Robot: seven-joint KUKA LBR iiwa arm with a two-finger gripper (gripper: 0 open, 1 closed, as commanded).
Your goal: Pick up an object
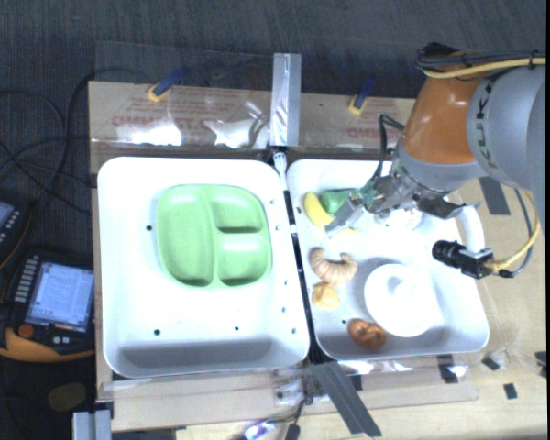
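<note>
crowding the right bin (467, 333): yellow item (315, 210), green item (335, 199), croissant (334, 266), white bowl (401, 298), brown piece (368, 335). gripper (355, 203) state cannot be told. green tray (213, 235) occupies left bin (128, 337) on bench (518, 356).

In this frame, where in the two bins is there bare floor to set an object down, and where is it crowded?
Free: the left bin floor in front of the green divided tray, and strips beside it. Crowded: the right bin, with the hand over the yellow and green pieces, the shell-like pieces, the white bowl and a brown object.

Robotics lab: bench (522, 337), cables (18, 145), teach pendant (46, 296).
</note>
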